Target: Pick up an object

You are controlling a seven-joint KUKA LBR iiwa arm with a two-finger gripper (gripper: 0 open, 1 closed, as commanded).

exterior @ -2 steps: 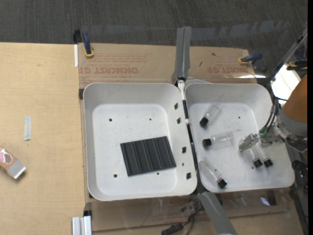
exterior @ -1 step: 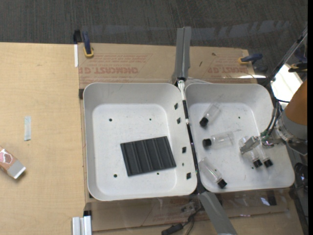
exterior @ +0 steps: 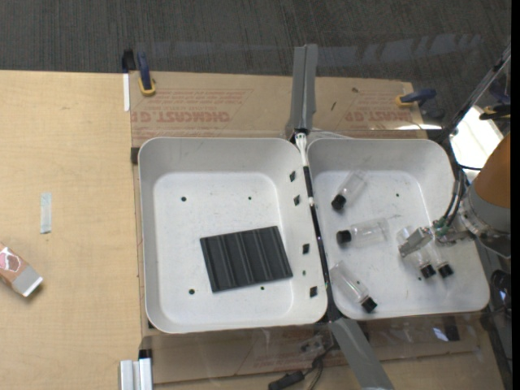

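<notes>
Reaching in from the right, the gripper sits low in the right bin, w/ its two black fingertips apart & nothing between them. Three clear vials w/ black caps lie near: one up top, one in the middle, one at the bottom. A black ridged pad lies flat in the left bin.

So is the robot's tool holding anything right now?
Tool: low in the right bin, near the little clear bottles; whether it grips anything cannot be told.
</notes>
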